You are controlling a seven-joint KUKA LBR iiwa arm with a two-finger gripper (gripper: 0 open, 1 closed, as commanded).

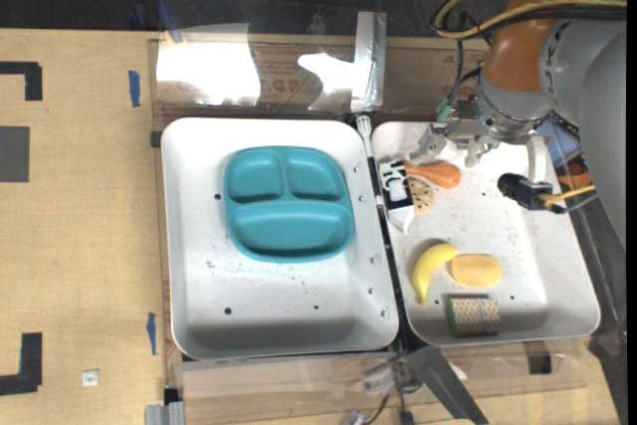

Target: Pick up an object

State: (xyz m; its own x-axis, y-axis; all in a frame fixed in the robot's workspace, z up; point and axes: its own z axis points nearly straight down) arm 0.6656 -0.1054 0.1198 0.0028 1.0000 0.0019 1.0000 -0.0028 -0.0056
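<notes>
Gripper (460,140) above carrot (438,175), finger state unclear, banana (426,268), sponge (474,315) nearby

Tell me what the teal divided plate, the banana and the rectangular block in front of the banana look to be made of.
The teal divided plate looks like moulded plastic: uniform colour, rounded compartments, soft sheen. The banana seems to be a plastic toy, given its smooth, even yellow, though real fruit can't be ruled out. The rectangular block may be a sponge or scrubber: green edge, grey speckled, matte top; too small to be sure.
</notes>
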